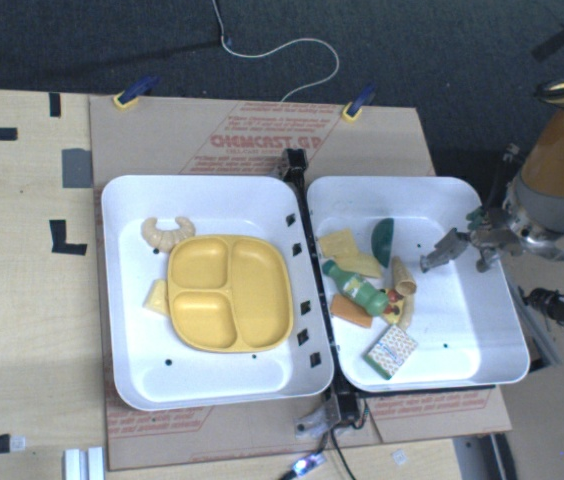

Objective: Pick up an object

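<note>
The gripper [452,251] hangs over the right part of the right bin [482,363], and from this slant I cannot tell how it is set, though nothing is visibly held in it. The things it might pick lie bunched against the right bin's left wall, well apart from the gripper: a yellow wedge [350,251] nearest that wall, a dark green cup [383,236] just right of the wedge, a green bottle [356,286] below the wedge, an orange piece [351,313] touching the bottle's lower side, a tan and red item [401,298] to the bottle's right, and a small patterned packet [392,351] lowest, closest to the bin's front edge. The chief risk, as I judge it, is the crowding: a descent onto the bottle would likely catch the orange piece or the wedge as well, so the gripper could close on two things or push one aside and close on none. The bottle looks rounded and may roll out of a pinch. The wedge and packet lie flat and offer little to grip. A reach close to the left wall could strike the divider between the bins. The left bin [122,268] holds a yellow divided plate [230,293], a tan ring-shaped piece [165,232] and a yellow bit [156,296] tucked at the plate's left edge, all farther off across that wall.
</note>
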`<action>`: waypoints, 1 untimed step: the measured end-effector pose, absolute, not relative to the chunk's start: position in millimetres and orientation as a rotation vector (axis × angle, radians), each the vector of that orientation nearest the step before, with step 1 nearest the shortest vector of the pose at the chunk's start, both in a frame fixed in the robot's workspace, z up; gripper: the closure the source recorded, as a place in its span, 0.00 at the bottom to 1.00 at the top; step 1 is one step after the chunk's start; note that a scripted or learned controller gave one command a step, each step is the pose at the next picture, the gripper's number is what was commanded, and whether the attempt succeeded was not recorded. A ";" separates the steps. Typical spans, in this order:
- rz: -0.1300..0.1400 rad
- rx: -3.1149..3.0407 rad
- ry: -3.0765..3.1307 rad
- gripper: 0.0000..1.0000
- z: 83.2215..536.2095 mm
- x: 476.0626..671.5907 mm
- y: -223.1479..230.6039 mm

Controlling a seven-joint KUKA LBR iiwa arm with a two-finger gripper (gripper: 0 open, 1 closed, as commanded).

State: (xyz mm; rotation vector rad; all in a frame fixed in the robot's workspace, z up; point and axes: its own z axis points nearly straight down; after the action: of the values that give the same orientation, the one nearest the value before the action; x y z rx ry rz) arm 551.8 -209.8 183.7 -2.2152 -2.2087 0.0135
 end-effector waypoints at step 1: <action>0.002 -2.219 -2.222 0.00 191.8 555.2 -209.3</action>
State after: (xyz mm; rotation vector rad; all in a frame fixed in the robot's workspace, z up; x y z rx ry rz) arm 555.2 -209.3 191.8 -2.2192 -2.2215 0.0020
